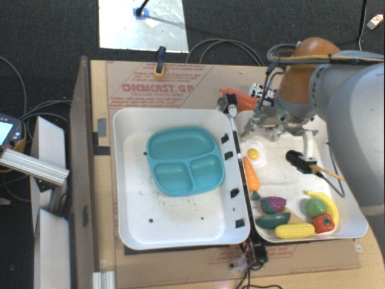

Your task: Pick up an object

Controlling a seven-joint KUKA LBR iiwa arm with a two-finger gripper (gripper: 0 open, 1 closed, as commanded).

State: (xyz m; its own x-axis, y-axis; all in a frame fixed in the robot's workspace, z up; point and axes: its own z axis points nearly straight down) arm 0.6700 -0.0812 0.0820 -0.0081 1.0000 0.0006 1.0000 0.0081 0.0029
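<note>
White plastic makes up both shallow bins, which sit side by side on a cardboard sheet point(180, 83) printed with red lettering. The left bin point(129, 179) holds a teal divided plate point(183, 161), lying flat near its middle.

The right bin point(283, 182) holds the toy foods that could be picked. A fried egg point(253, 155) lies near the dividing wall, with a carrot point(251, 174) just in front of it along that wall. Toward the near end, a purple vegetable point(274, 205) sits just above a green cucumber point(272, 220), and a yellow corn cob point(294, 230) lies beside the cucumber. A banana point(328, 205) curves around a green pepper point(314, 207) and a red tomato point(323, 223) at the near right corner.

The grey arm point(355, 113) comes in from the right, its orange band point(304, 71) above the far end of the right bin. The gripper point(267, 125) hangs low over that far end, beyond the fried egg and well apart from the cluster of foods. Whether it is open or closed cannot be told, and nothing can be seen held in it. An orange-red object point(240, 100) lies just beyond the far rim where the bins meet.
</note>
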